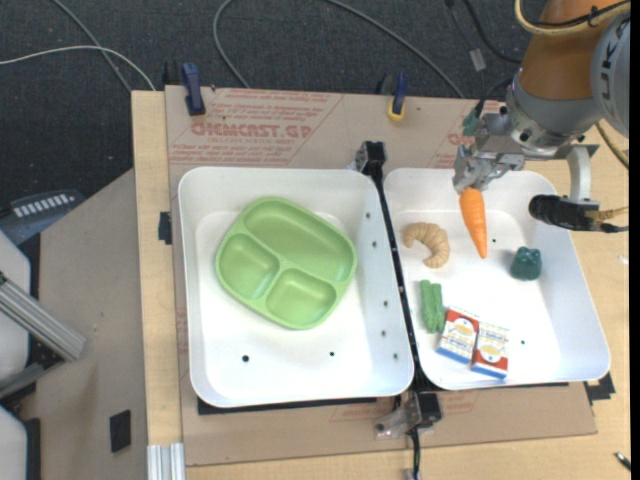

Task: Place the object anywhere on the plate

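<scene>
Carrot (474,221) hangs point-down over the right bin (560,358), its thick top pinched between the fingers of the gripper (478,179) — closed on it, as far as this slant shows. The green plate (285,261) lies in the left bin (215,368). Carry it high over the divider, clear of the croissant (428,243), then lower before letting go — the grip looks shallow.

My tool (484,173) looks grey metal. Both bins (300,373) are glossy white plastic, the plate (285,261) matt green plastic, my bench (270,128) printed brown cardboard, the carrot (474,221) smooth.
</scene>
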You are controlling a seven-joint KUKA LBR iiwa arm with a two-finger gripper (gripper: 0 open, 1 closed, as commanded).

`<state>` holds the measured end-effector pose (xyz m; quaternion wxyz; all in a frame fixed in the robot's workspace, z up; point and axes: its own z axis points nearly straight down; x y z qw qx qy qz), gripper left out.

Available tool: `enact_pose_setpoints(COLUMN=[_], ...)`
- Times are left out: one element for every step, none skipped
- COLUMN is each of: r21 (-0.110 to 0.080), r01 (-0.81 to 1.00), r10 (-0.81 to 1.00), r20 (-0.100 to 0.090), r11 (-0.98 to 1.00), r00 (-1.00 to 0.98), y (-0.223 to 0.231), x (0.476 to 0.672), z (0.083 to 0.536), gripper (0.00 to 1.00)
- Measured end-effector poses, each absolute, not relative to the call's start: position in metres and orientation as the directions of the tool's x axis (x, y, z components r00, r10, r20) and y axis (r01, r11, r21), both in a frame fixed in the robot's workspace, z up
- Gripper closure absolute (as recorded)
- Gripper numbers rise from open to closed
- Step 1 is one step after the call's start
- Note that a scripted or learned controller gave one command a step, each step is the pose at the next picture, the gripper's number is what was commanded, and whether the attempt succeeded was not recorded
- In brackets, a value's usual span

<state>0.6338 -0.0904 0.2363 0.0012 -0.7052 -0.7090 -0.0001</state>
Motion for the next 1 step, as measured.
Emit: enact_pose_setpoints(r21=[-0.001], r01=[1.0], r10=[1.0], r20=[0.001], r11=[0.005], r00=[-0.005], y=[-0.0398], x=[0.6205], z=[0.2431], gripper=[1.0])
